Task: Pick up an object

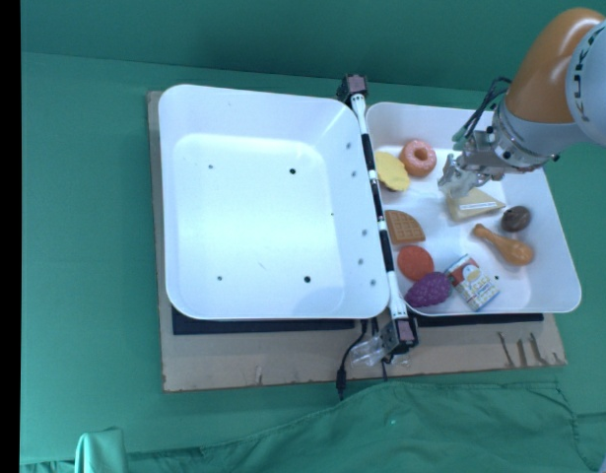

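Two white bins side by side. In the right bin [554,264], toy foods; gripper [463,180] low over a cheese wedge [475,204] (grip impossible to tell), just right of a doughnut [418,157].

Two bins sit side by side on a board, and the toy food lies in the right one.

The left bin [263,205] and the right bin [554,274] touch along a rail [373,195] between them. In the right bin, the donut [418,157] lies at the back, with the lemon [391,170] just left of it. The gripper [463,183] hangs over the sandwich [475,205]. The waffle [404,227] lies left of the sandwich, and the cookie [515,219] right of it. The drumstick [504,246] lies in front of the cookie. The round slice [415,261], grapes [428,290] and small box [473,282] lie at the front.
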### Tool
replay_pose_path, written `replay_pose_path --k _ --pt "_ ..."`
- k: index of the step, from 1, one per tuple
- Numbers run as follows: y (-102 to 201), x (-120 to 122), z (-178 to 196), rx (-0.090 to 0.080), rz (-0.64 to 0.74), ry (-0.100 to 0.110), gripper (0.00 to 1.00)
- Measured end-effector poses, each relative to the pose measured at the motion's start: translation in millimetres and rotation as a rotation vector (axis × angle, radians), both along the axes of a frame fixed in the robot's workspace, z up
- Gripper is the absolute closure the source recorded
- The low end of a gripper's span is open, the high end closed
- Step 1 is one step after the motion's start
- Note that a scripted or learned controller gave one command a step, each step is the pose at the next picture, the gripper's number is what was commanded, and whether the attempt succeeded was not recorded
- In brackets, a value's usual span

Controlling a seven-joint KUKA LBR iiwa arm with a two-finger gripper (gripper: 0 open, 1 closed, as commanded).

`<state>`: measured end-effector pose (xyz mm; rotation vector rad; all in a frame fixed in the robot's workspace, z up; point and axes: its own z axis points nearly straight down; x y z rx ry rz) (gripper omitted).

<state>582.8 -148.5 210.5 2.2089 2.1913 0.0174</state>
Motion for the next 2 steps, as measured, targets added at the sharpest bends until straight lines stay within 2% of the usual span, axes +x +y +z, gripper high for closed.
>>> replay_pose_path --k 1,2 --pt "0 2 45 0.010 0.005 0.021 1.00" --pt "-5 2 112 0.009 0.005 0.017 1.00"
